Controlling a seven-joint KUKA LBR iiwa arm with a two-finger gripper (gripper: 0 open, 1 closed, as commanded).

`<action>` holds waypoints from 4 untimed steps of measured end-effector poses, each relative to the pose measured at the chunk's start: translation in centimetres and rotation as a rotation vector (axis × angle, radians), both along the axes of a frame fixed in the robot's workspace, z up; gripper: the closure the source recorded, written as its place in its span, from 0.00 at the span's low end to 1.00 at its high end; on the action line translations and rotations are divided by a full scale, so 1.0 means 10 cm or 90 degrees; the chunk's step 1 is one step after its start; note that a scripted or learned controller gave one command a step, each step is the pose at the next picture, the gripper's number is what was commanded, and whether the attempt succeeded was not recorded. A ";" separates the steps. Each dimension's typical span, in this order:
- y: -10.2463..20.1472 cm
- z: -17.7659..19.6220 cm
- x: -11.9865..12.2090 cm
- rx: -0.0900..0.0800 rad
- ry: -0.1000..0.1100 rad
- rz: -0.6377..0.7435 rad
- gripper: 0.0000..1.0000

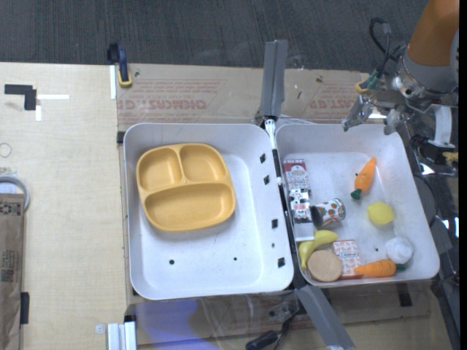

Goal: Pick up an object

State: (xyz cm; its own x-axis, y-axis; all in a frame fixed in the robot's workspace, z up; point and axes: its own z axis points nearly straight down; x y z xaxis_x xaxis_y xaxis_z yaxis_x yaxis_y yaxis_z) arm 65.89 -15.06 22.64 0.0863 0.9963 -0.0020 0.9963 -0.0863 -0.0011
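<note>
Bench [58, 217] of pale wood, cardboard [197, 97] behind, dark carpet [182, 13] beyond.

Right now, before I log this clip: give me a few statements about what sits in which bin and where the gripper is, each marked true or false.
1. The yellow divided plate lies in the left bin. True.
2. The lemon rests on the plate. False: it lies in the right bin, near the bin's right side.
3. Two toy carrots are in the right bin. True: one carrot lies toward the far side, the other carrot at the near edge.
4. The gripper grips a carrot. False: it is above the right bin's far edge, with nothing between its fingers.
5. The small can stands upright on the plate. False: it lies on its side in the right bin.
</note>
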 end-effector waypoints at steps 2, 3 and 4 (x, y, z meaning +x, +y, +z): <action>-0.71 -0.26 0.00 0.000 -0.001 0.011 0.00; -0.63 -0.96 -0.40 0.001 0.001 -0.011 0.00; -0.45 -1.35 -0.32 0.001 0.001 -0.018 0.00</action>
State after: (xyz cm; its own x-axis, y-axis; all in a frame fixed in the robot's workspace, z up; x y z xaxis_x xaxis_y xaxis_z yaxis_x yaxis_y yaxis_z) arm 62.73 -19.53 9.14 0.1139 0.9935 -0.0004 0.9935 -0.1139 -0.0021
